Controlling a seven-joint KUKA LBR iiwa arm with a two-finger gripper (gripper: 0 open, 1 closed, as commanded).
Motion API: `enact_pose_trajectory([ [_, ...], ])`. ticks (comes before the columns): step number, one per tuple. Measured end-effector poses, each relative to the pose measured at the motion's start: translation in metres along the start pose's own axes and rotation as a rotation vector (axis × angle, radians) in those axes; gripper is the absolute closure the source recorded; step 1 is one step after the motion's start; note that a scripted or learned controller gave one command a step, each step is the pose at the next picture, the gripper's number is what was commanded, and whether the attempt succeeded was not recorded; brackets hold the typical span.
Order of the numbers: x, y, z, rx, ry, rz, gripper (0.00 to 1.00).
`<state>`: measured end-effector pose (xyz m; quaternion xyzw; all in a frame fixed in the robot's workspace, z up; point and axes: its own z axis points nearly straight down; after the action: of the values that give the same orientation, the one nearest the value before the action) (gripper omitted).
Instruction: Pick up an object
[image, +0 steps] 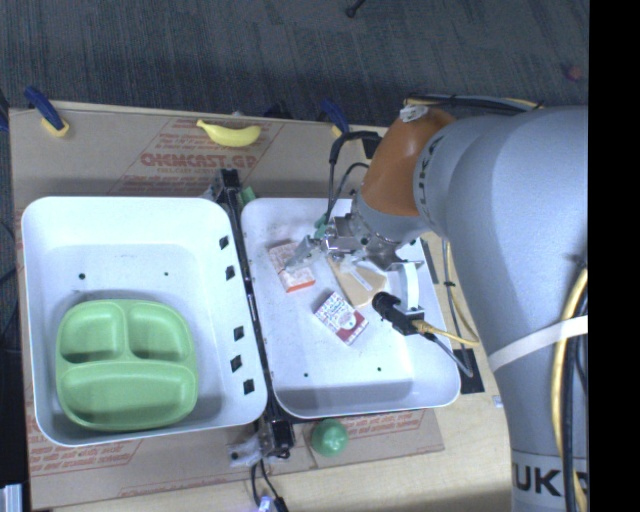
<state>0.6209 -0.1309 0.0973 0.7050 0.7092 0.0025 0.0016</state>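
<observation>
We locate the gripper (326, 238) at 12 o'clock over the right bin (300, 390). A carton (293, 266) lies at its 8 o'clock, a tan block (352, 282) at 5, and a packet (340, 318) at bin centre. The left bin (120, 230) holds a green tray (125, 365) at 7 o'clock. Outside the bins, a banana (230, 131) lies at 12 and a ball (328, 437) at 6.

The arm (500, 220) is a thick, smooth grey casing with rounded joints, ringed by an orange band (400, 165) above the wrist. Dark letters "UK" (540, 483) show low on its body. A pale strap (535, 342) crosses the grey, and thin black cables (334, 155) loop beside the wrist.
</observation>
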Motion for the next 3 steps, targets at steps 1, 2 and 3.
enact_pose_trajectory([
  [1, 0.002, 0.001, -0.011, 0.000, 0.002, -0.004, 1.00],
  [2, -0.018, -0.054, -0.132, 0.005, -0.002, 0.002, 1.00],
  [3, -0.017, -0.055, -0.131, 0.007, -0.001, 0.002, 0.00],
])
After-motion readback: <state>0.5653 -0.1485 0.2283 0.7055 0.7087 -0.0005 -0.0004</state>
